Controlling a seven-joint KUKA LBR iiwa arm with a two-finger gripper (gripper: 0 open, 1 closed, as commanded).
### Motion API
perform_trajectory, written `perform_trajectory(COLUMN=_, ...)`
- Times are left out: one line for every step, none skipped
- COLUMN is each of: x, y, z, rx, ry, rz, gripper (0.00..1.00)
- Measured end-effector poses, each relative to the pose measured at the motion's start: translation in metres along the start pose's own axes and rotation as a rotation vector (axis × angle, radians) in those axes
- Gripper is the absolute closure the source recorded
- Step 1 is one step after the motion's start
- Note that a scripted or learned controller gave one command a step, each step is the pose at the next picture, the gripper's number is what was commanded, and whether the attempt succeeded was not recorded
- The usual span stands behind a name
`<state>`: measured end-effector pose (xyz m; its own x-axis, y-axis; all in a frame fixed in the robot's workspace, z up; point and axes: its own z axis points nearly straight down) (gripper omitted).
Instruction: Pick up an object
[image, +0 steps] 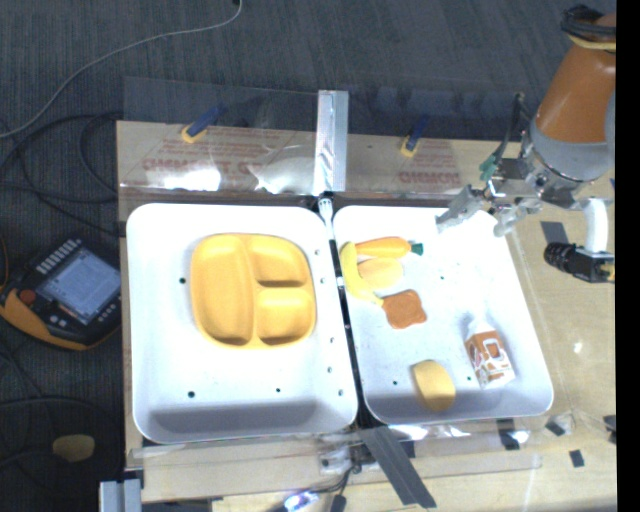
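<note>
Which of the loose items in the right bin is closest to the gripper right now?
The orange carrot-shaped toy at the bin's top left, beside the banana, lies nearest the gripper. The others sit lower down.

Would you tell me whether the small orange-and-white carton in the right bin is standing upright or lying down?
Lying down: the small orange-and-white carton rests lengthwise on the right white bin's floor, its printed side facing up.

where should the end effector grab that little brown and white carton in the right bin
Grip the brown and white carton across its short width, near the middle, coming straight down from above. It lies flat on the right bin floor, its long axis running roughly up-down in the view, with bare floor on both long sides, though the bin wall is fairly near its right.
</note>
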<state>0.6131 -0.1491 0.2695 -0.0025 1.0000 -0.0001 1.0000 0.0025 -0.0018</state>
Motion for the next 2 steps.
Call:
perform_trajectory(x=-0.065, y=-0.073, z=0.079, rx=0.001, ry=-0.001, rz=0.022, gripper=0.0)
perform_trajectory(x=-0.056, y=-0.109, z=0.175, rx=-0.003, ry=0.002, rz=-0.037, gripper=0.0)
